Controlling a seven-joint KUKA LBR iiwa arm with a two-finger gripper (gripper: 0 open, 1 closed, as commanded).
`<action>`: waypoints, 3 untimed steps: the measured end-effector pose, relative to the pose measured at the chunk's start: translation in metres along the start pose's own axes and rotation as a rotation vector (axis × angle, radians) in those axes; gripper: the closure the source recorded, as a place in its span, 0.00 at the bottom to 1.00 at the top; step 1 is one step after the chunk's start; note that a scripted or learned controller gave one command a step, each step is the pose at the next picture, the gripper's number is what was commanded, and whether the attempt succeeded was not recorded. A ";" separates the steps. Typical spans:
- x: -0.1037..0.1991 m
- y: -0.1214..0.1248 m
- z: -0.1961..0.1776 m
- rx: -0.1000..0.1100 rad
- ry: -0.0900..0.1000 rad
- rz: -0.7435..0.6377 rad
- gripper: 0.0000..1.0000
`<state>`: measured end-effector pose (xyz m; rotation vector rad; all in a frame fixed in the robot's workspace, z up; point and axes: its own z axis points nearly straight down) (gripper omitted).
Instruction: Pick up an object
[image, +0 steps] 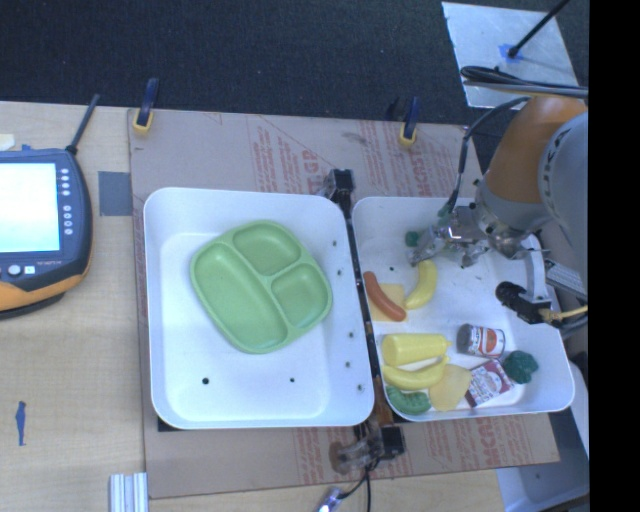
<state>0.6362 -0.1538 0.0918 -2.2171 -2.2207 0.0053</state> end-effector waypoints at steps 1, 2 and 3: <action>0.031 -0.021 0.000 0.000 -0.001 -0.004 0.00; 0.026 0.015 0.003 0.020 0.004 0.003 0.00; 0.024 0.015 -0.007 0.021 0.003 0.000 1.00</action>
